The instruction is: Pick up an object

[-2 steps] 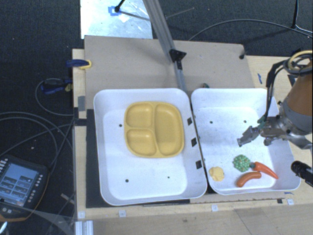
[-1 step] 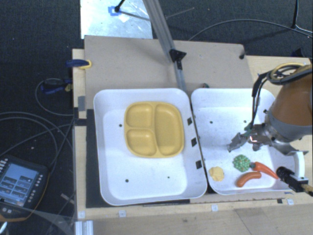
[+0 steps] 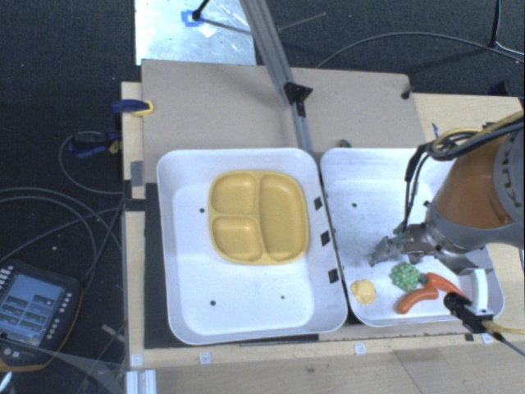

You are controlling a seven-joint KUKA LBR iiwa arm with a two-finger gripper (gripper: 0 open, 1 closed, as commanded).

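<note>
In the right bin point(image 3: 361, 179), near its front edge, lie a green knobbly object point(image 3: 404, 276), an orange curved sausage-shaped object point(image 3: 420, 296) and a small yellow object point(image 3: 362, 290). My gripper point(image 3: 392, 250) hangs low over the front half of this bin, just behind and slightly left of the green object. I see nothing held in it. The grey and orange arm point(image 3: 480, 195) reaches in from the right and hides part of the bin's right side.
The left bin point(image 3: 189, 294) holds a yellow divided plate point(image 3: 258, 217) in its rear half. A grey pole point(image 3: 275, 48) slants across the bench behind the bins. Cables and a control pendant point(image 3: 33, 302) lie on the floor at the left.
</note>
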